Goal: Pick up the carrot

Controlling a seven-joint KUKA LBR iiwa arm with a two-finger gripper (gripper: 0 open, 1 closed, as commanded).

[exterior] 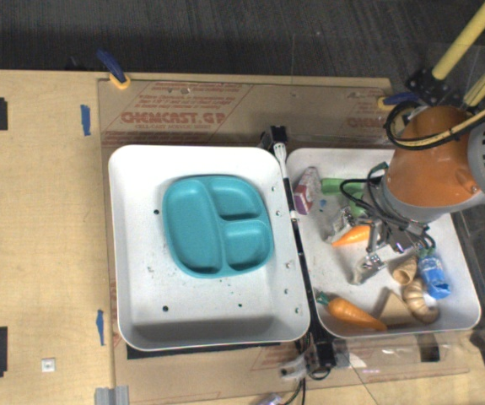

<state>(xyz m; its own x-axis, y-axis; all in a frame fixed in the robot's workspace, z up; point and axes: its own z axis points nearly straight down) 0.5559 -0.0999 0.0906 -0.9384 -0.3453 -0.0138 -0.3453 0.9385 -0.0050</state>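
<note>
Two white bins side by side: left bin (141,294) holding a teal divided tray (217,224). Right bin (461,310) cluttered, with one carrot (353,313) along the near wall, another (351,235) just beside the gripper (383,247).

Right bin crowded, left bin roomier

The right bin (466,264) is cluttered — the arm (432,167) overhangs its middle, and a carrot (353,313), a blue item (433,278) and tan pieces (417,298) crowd the near wall. In the left bin (141,302), bare floor surrounds a teal tray (217,224).

fixed overhead camera, slanted, probably mid-distance, both bins (132,226).
</note>
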